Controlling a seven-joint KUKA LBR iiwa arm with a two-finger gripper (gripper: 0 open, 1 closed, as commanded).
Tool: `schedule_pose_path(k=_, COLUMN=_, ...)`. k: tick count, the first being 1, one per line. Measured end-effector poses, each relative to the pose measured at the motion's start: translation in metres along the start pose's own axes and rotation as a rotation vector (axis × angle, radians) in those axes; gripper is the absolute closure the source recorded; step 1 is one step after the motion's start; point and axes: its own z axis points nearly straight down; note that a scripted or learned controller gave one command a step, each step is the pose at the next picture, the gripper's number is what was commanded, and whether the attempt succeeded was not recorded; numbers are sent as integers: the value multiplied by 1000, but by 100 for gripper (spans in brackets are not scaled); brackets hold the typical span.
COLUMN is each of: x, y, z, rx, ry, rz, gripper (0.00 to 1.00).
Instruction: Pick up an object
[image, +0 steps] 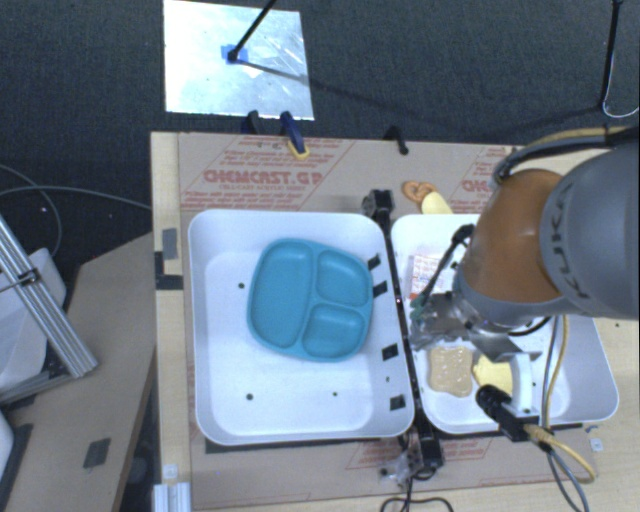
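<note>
Right bin, near edge: yellow piece at 5 o'clock of the arm's wrist, tan slice of bread just beside it at its 9 o'clock. Gripper low over the bin, directly at 12 o'clock of the bread; grip state cannot be told. Printed card farther back. Left bin: blue divided plate, central. Beyond the bins, at 12 o'clock: yellow and orange bits on cardboard.
</note>
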Motion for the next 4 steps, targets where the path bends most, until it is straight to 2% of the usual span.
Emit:
schedule_pose_path(k=1, x=26, y=1, z=-92, rx=-2, ry=-1, rz=-1, gripper=100)
schedule_pose_path(k=2, x=52, y=0, z=-31, rx=-1, ry=0, rz=-1, gripper=100)
schedule_pose_path(k=3, x=107, y=0, z=1, rx=2, ry=0, rz=-1, gripper=100)
schedule_pose_path(k=4, x=0, y=1, z=-79, rx=-7, ry=-3, rz=8, gripper=100)
